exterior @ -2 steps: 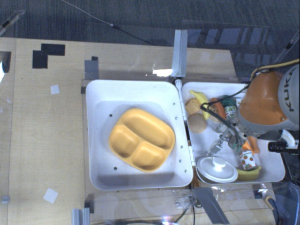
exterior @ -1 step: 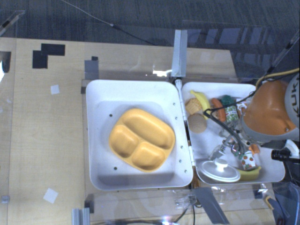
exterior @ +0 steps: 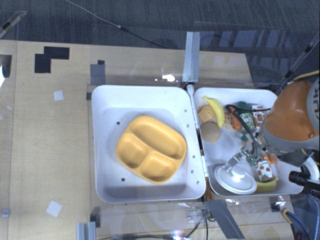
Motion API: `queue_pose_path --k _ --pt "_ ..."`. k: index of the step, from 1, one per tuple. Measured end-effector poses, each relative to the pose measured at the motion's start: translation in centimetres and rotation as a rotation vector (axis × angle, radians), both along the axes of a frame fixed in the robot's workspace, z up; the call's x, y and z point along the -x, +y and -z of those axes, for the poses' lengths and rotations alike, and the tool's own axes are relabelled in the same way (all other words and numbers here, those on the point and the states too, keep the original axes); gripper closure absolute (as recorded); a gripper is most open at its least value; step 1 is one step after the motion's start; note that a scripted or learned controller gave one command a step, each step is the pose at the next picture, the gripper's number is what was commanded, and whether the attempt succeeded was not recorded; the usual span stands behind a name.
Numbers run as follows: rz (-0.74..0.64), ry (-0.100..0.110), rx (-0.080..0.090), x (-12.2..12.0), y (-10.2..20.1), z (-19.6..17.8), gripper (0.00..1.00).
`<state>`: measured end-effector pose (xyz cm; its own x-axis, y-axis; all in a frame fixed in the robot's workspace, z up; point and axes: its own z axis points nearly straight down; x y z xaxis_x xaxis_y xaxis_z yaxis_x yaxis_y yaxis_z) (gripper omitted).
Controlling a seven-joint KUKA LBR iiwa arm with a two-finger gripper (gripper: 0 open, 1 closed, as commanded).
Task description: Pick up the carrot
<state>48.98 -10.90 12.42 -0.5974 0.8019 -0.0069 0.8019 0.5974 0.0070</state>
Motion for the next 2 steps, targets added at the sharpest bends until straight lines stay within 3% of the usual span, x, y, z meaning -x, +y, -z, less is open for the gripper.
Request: queue_pose_path --k 1,2 --pt "0.313 0.003 -0.003 0.1 0.3 -0.8 0.00" --pt "0.670 0.003 -0.005 -2.9 -3.4 -5.3 0.00"
